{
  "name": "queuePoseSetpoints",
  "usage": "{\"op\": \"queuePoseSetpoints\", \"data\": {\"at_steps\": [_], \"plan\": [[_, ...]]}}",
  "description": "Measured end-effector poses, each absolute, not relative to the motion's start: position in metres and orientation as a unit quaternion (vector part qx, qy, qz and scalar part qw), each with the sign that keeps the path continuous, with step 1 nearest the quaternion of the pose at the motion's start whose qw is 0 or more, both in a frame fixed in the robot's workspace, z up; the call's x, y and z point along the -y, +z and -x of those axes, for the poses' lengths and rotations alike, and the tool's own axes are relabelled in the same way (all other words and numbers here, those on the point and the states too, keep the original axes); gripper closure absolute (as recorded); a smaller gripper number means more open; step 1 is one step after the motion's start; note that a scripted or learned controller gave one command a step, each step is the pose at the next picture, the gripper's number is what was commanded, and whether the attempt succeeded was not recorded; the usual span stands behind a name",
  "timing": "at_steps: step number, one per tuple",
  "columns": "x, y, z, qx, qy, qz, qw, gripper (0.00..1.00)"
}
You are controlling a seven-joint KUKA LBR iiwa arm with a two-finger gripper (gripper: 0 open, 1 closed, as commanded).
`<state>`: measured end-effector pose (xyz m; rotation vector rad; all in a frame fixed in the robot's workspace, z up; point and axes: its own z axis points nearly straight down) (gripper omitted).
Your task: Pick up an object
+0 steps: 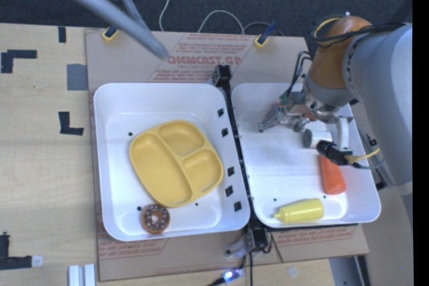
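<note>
One yellow tray [175, 161], one donut [155, 218], one mustard bottle [299, 211], one carrot [332, 177]; claw [273, 118] spread apart, empty.

Light wooden desk [40, 164] under a brown cardboard sheet [201, 53] printed with red lettering. Side by side on the cardboard, touching along a black clipped seam: left white bin [107, 110] and right white bin [255, 164]. Yellow clamp [109, 33] and blue-and-yellow clamp [263, 35] at the sheet's far corners. Black tape marks [17, 60] scattered on the bare wood at left.
</note>
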<state>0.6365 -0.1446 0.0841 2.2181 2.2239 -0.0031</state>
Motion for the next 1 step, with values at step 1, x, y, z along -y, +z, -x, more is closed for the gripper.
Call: {"op": "queuePoseSetpoints", "data": {"at_steps": [1], "plan": [[0.1444,0.0959,-0.6374,-0.708,-0.0007,-0.706,0.002,1.00]]}}
